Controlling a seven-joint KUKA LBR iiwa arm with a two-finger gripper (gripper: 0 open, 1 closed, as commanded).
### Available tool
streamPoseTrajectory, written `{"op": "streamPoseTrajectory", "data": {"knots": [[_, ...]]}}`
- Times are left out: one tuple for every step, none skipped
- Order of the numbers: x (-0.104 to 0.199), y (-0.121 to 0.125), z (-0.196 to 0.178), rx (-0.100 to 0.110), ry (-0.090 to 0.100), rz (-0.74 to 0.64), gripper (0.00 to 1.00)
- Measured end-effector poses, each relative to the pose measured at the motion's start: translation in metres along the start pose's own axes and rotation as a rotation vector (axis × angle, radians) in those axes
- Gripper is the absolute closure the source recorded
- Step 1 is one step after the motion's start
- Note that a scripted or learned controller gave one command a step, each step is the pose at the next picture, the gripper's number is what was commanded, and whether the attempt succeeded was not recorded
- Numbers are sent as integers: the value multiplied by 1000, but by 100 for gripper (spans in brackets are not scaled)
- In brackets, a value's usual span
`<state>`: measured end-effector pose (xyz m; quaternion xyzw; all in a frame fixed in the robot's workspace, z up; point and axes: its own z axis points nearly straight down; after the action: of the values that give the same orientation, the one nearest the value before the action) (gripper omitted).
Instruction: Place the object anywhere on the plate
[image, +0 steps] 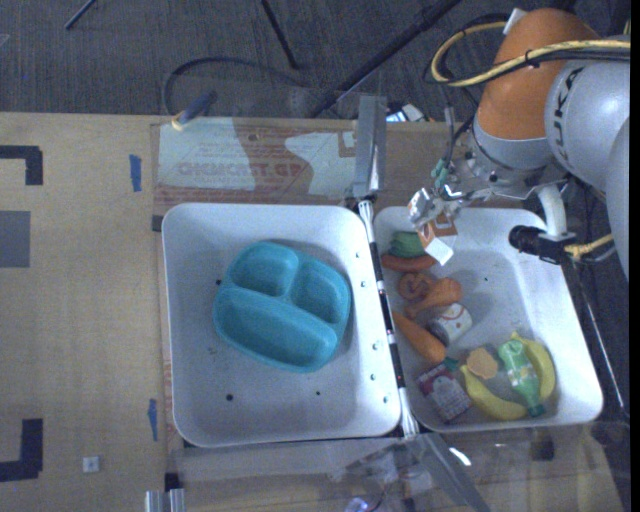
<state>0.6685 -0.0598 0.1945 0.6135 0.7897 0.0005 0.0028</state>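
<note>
A blue divided plate (283, 304) lies in the left white bin (190, 400), with nothing on it. The right bin (575, 330) holds several toy foods: a carrot with a green top (408, 260), an orange lumpy piece (430, 291), a second carrot (420, 338), a small white and red cup (455, 322), a banana (498, 402) and a green bottle (520, 375). My gripper (432, 211) hangs over the far left corner of the right bin, just above the green-topped carrot. A small white and orange piece (438, 246) shows right below it.
A metal divider (385, 300) separates the two bins. A dark red packet (447, 393) and a tan piece (482, 362) lie near the banana. A cardboard sheet (250, 165) lies behind the left bin. The arm's grey body and cables (560, 110) fill the upper right.
</note>
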Motion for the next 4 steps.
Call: {"op": "streamPoseTrajectory", "data": {"knots": [[120,-56,10,6,4,50,100],[200,-55,5,7,4,168,100],[199,-55,5,6,4,169,0],[280,15,71,-5,6,54,0]]}}
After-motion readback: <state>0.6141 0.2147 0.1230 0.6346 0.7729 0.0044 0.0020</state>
